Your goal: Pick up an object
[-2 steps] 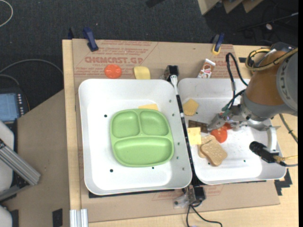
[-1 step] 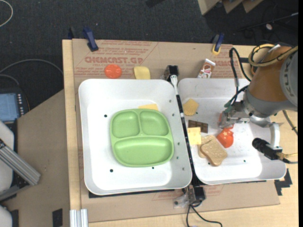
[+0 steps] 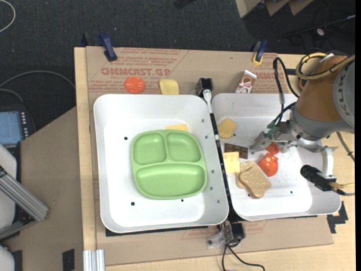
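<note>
The gripper (image 3: 269, 144) hovers mid right bin (image 3: 293, 208), finger state untellable; it should centre over the red piece (image 3: 269, 164) before descending.

I see two bins side by side on the counter (image 3: 84, 151). The left bin (image 3: 113, 123) holds a divided plate (image 3: 168, 164). In the right bin (image 3: 293, 205), the bread slice (image 3: 254, 180) lies near the front, the pepper (image 3: 268, 164) just behind it, the gripper (image 3: 273, 141) above that.

Green tray (image 3: 168, 165) in left bin (image 3: 107, 151).
</note>
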Controlling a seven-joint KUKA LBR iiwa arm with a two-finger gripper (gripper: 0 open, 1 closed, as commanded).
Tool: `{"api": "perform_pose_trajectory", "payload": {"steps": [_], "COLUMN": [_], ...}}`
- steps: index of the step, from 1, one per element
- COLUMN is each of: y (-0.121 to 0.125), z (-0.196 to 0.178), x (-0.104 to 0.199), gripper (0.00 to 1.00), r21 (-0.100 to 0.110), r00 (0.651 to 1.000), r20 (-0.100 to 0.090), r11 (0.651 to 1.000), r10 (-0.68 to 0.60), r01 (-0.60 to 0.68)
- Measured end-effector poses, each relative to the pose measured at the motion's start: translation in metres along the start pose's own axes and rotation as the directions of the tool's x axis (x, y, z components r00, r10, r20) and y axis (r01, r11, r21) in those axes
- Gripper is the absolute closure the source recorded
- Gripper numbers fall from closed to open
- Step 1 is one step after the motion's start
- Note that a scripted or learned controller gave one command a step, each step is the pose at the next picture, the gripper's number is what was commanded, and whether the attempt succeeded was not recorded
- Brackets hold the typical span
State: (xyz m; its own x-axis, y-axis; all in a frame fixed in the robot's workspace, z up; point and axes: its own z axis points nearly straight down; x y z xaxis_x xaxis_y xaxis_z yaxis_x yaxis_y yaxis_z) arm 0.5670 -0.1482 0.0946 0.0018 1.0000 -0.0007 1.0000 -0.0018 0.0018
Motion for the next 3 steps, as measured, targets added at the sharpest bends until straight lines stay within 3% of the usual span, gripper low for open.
{"api": "perform_pose_trajectory", "payload": {"steps": [1,2,3], "y": [-0.037,-0.035,-0.026], "z": [0.009,-0.001,-0.096], "x": [-0.006,-0.006,0.092], "gripper": [0.00,1.00,1.00], "r21": [0.003,-0.001,-0.009], "r00": [1.000,1.000,1.000], "r20": [-0.002,0.001,-0.003], "r11": [1.000,1.000,1.000], "r10": [0.001,0.000,-0.013], "r01": [-0.001,0.000,0.013]}}
